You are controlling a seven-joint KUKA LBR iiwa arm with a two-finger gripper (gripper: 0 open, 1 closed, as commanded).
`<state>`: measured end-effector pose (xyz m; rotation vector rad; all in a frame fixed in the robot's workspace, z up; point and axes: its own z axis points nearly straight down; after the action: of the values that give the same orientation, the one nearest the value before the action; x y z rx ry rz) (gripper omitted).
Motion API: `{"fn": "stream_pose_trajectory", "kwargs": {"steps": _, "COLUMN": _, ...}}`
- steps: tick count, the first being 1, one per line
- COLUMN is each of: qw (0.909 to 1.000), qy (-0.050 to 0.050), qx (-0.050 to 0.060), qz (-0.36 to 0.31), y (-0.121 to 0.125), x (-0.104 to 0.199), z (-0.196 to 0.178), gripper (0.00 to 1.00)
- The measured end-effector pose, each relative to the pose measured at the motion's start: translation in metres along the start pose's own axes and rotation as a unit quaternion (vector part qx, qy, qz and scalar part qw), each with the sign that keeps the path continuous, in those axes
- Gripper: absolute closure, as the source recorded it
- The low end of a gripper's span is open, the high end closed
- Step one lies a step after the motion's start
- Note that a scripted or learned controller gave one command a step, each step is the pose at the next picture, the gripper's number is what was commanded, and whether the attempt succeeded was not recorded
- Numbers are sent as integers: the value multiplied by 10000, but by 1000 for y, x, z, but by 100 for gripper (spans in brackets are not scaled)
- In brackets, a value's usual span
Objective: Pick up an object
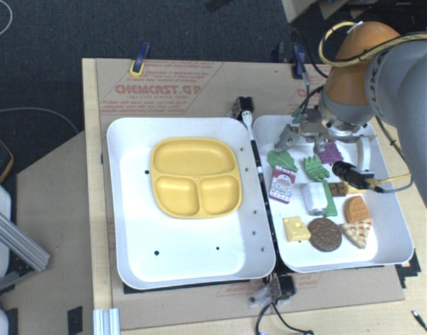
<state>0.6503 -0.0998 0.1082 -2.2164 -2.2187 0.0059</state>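
The right white bin (395, 246) holds several toy foods. Among them are a purple piece (330, 151), two green pieces (282, 160) (315, 167), a red-and-white packet (283, 185), a white bottle (315, 197), a yellow cheese cube (295, 228), a round brown cookie (326, 234), a pizza slice (358, 234) and an orange bread piece (356, 209). My gripper (326, 144) hangs low over the back of this bin, open. Its fingers are spread either side of the purple piece and nothing is held between them.
The left white bin (130, 243) carries a yellow three-compartment tray (196, 175). A black divider strip (257, 180) runs between the bins. The grey arm with its orange band (356, 61) fills the upper right above the right bin. Cables trail near the bin's right edge.
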Motion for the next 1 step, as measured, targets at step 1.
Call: {"fn": "stream_pose_trajectory", "kwargs": {"steps": 1, "qw": 10000, "qy": -3, "qx": -15, "qz": 5, "y": 0, "x": 1, "z": 25, "gripper": 0}}
